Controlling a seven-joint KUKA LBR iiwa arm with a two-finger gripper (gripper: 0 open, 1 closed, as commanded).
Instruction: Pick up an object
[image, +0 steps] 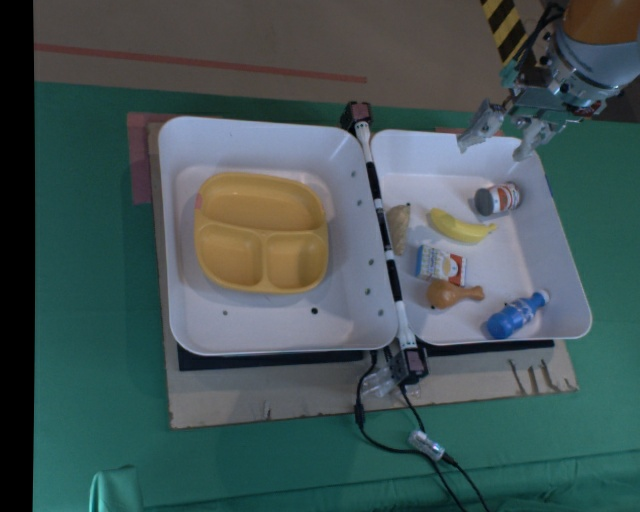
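Observation:
My gripper (503, 137) hangs open over the far edge of the right bin (563, 262), with nothing between its fingers. In that bin lie a small can (497, 199) on its side, a yellow banana (460, 227), a beige cone-shaped piece (400, 226), a small white and orange carton (439, 263), a brown drumstick (453, 293) and a blue bottle (516, 315). The can is the nearest item, just below the gripper in the view.
The left bin (340, 290) holds a yellow divided plate (262, 231). A black and white hinge strip (381, 230) runs between the bins. Cables (400, 420) trail off the cardboard base at the front. Green cloth surrounds the bench.

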